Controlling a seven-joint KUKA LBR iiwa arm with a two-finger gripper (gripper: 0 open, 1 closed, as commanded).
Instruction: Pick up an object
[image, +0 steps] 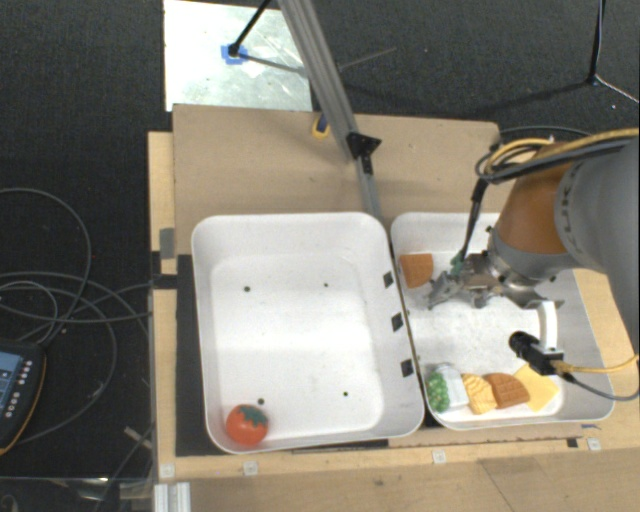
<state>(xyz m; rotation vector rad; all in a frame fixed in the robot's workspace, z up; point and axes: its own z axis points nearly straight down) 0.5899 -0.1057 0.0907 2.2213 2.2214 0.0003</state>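
White right bin (590, 400): gripper (443, 292) low near its left wall, just beside an orange-brown block (417, 268); can't tell if it's open or holding anything. Green, tan, yellow pieces (490, 390) along front edge. Tomato (246, 424) in left bin (215, 240), front-left corner.

Dark carpeted floor (80, 100) all around. Brown board surface (260, 160) at centre, paler wooden edge (400, 478) along the near side. Black cables (60, 290) looped across the floor at left, beside a dark handheld unit with a lit screen (15, 385) at the near left edge. Pale glossy sheet (235, 55) lying at the far side, marked with blue tape (235, 52). Grey metal pole (330, 90) slanting in from the far edge.
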